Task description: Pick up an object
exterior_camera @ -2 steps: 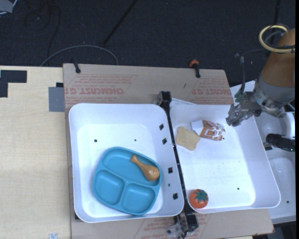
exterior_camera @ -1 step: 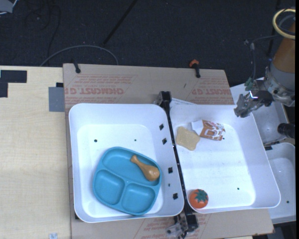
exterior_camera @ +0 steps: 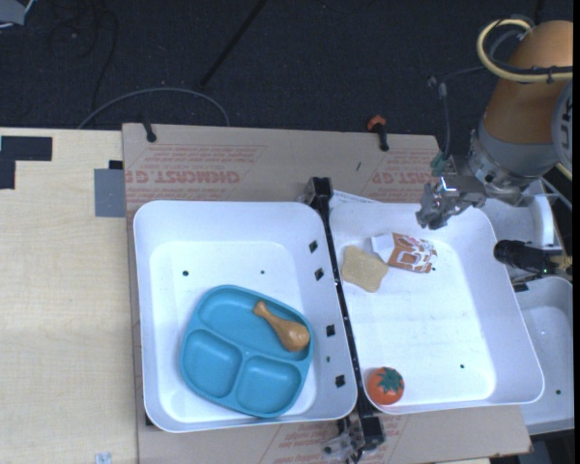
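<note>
The gripper (exterior_camera: 443,201) hangs over the far right corner of the right bin (exterior_camera: 483,356), on the end of the grey arm (exterior_camera: 522,114) with its orange band. It is small and dark against the bin's rim, and whether it is spread or closed cannot be told; nothing can be seen held in it.

In the right bin, near the far end, lies a small packet (exterior_camera: 409,252) printed in orange and white, just below and to the left of the gripper. Beside the packet, toward the divider, lies a tan slice of bread (exterior_camera: 362,268), and the two look to be touching or very nearly so. At the near left corner of the same bin sits a small orange toy tomato with a green top (exterior_camera: 386,385), well apart from the other two, close against the bin's wall.

The left bin (exterior_camera: 159,240) holds a blue plate with three compartments (exterior_camera: 242,356). A tan toy drumstick (exterior_camera: 282,327) lies across the plate's far compartment, tilted toward the right edge.

A black strip with clips (exterior_camera: 331,288) runs between the two bins. Both bins rest on a sheet of brown cardboard (exterior_camera: 232,167) on the table (exterior_camera: 48,307).
</note>
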Controlling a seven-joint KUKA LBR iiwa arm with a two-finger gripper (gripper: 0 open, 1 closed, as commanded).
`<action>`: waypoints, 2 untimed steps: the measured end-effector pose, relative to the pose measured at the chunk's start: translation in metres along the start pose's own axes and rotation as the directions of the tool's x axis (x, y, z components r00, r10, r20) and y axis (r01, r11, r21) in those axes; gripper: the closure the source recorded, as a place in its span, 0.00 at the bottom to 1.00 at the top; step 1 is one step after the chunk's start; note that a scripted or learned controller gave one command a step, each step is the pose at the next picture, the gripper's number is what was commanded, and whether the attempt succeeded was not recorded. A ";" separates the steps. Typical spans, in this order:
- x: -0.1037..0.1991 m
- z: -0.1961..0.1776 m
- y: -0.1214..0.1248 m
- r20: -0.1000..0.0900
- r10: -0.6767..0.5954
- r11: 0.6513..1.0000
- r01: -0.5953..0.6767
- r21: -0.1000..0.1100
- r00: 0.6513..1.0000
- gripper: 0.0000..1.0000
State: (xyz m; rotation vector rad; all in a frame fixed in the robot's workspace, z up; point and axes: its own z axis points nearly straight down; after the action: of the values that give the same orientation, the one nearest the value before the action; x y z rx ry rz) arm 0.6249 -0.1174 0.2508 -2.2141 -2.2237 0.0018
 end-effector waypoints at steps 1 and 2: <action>0.061 0.011 0.004 -0.001 -0.001 1.000 0.001 0.000 1.000 1.00; 0.120 0.020 -0.002 -0.001 -0.001 1.000 0.001 0.002 1.000 1.00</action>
State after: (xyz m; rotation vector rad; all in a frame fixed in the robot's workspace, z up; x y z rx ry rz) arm 0.6224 0.0030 0.2310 -2.2117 -2.2236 0.0025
